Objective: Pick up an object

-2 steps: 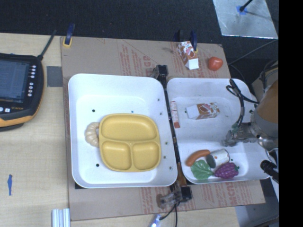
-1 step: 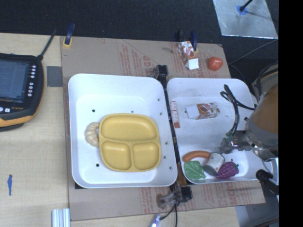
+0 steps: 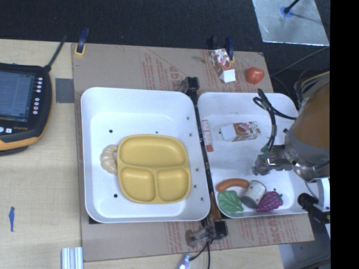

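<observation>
Arm in from the right, above the right bin. Hangs with its jaws low over that bin's floor, near the right wall, just above a cluster of small things. Cannot tell whether jaws are released or clenched; nothing seen between them.

Candidates for picking, all in the right bin: sausage lying flat near the front; green leaf just in front of it; can on its side, touching the leaf; purple grapes right beside the can; brown-and-white carton lying flat, well apart, toward the back. Red-and-white strip against the bin's left wall.

In the left bin: yellow divided plate, three compartments, flat on the floor; beige roll touching its left edge.

Behind the bins, on the cardboard sheet: small carton, upright, and red tomato near it.

At far left on the desk: control tablet, orange-edged, screen up.
</observation>
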`<state>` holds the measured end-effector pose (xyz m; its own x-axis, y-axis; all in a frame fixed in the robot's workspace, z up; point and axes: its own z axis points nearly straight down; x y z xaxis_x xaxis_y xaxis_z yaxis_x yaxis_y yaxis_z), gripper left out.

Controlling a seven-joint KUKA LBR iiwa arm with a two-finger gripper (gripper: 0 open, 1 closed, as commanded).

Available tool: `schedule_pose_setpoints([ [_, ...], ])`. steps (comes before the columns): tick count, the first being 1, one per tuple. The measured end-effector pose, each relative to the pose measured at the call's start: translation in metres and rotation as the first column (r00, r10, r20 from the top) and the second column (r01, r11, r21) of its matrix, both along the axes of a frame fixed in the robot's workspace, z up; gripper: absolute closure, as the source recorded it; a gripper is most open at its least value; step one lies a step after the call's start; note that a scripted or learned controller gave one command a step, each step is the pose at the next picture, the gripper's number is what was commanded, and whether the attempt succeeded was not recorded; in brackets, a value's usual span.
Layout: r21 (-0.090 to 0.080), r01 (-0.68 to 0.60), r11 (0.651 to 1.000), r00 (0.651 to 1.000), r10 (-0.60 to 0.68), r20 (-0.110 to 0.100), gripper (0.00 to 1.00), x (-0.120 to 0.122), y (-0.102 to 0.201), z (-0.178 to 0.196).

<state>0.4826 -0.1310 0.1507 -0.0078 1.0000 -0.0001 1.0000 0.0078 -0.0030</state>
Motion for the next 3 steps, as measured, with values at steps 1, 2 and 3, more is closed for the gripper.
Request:
schedule_pose_setpoints([
  [1,0.001,0.003,1.000,1.000,-0.003,0.001,1.00,0.018,0.046,0.067],
  [2,0.000,0.003,1.000,1.000,-0.003,0.000,1.00,0.114,0.042,0.041],
  [3,-0.001,0.005,1.000,1.000,-0.005,-0.001,1.00,0.136,0.010,-0.009],
])
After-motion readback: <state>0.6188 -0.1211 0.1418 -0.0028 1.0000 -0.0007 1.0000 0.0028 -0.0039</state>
